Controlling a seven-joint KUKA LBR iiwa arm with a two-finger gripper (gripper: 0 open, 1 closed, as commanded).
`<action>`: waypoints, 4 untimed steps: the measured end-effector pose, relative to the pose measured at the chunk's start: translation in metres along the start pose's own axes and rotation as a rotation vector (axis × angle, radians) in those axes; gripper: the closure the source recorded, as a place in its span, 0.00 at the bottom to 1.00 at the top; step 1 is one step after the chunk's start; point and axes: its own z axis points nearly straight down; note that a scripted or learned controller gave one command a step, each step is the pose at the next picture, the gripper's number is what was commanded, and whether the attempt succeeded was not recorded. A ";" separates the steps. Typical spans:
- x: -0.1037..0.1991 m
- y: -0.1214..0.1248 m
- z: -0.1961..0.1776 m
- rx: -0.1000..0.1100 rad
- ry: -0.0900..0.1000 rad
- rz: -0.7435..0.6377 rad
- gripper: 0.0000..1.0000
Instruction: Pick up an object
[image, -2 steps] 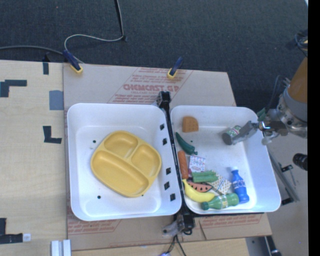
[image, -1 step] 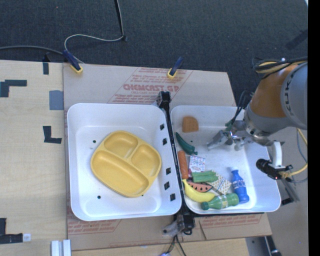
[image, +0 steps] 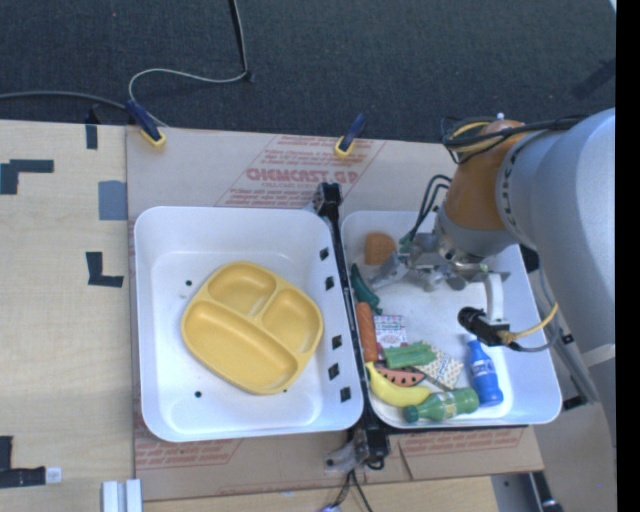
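A pale wood worktop (image: 50, 300) carries a sheet of brown cardboard (image: 290, 175) printed with red lettering, held at its far edge by two yellow-and-blue clamps (image: 146, 124). Dark tape marks (image: 100, 268) lie on the bare wood at the left. Beyond the far edge is dark grey carpet floor (image: 350, 60), with a thin cable (image: 190, 75) looping across it.

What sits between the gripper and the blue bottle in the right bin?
Nothing visible does. The gripper hangs over bare floor in the right bin; the blue bottle lies nearer the front edge, beside the green bottle.
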 end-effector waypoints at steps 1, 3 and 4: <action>0.013 0.000 0.000 -0.001 -0.008 0.004 0.00; 0.014 0.000 -0.009 0.001 -0.006 0.003 0.00; 0.015 0.037 0.001 0.001 0.000 0.001 0.00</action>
